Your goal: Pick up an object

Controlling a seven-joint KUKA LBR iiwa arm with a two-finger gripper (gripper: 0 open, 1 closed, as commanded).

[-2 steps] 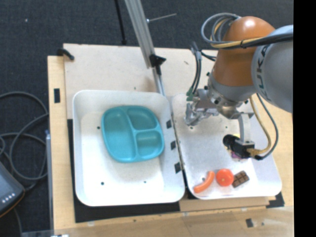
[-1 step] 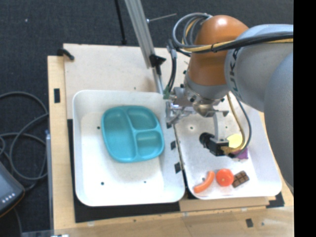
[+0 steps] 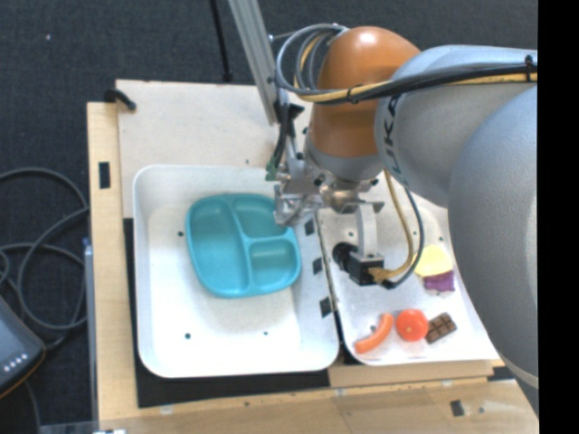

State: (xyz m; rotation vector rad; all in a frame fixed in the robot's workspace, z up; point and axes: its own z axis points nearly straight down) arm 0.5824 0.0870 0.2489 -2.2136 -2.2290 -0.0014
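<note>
Gripper (image 3: 288, 208) over teal tray's (image 3: 240, 247) upper right rim, grip state unclear; no legible writing

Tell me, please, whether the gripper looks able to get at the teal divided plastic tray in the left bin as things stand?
Probably yes. The gripper hangs right at the upper right rim of the teal divided plastic tray, which lies flat in the left white bin with nothing on it or lying over it. The flat, shallow rim may be hard to grip.

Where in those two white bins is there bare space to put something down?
Left bin: free along its near and left walls, around the teal divided plate. Right bin: crowded near the carrot, tomato and chocolate.
</note>
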